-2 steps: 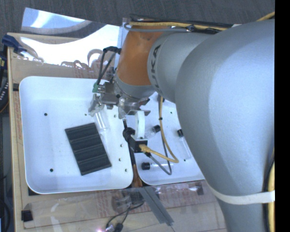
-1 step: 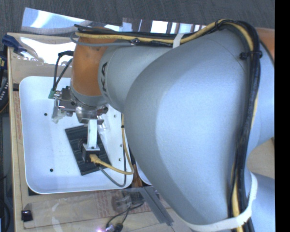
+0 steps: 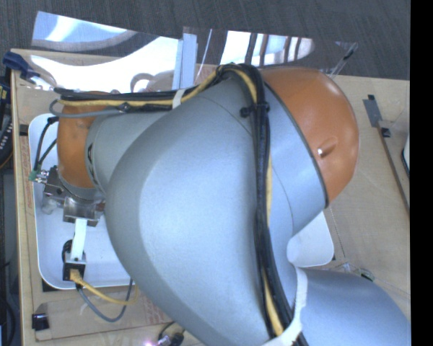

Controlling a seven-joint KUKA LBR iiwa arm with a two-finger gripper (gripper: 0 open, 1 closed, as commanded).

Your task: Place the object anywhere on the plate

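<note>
Under the arm (image 3: 202,215), somewhere: object and plate both hidden, and we cannot place either. We note the gripper (image 3: 71,206) low over the bin (image 3: 49,265) at the view's left, near its outer wall, below the orange band (image 3: 66,146). Open or closed we cannot tell, nor whether it carries anything. Step, as we judge it: reaching for the object or bringing it to the plate, undecidable from this angle. Next move calls for a confirmed hold, then descent over the plate and release.
</note>
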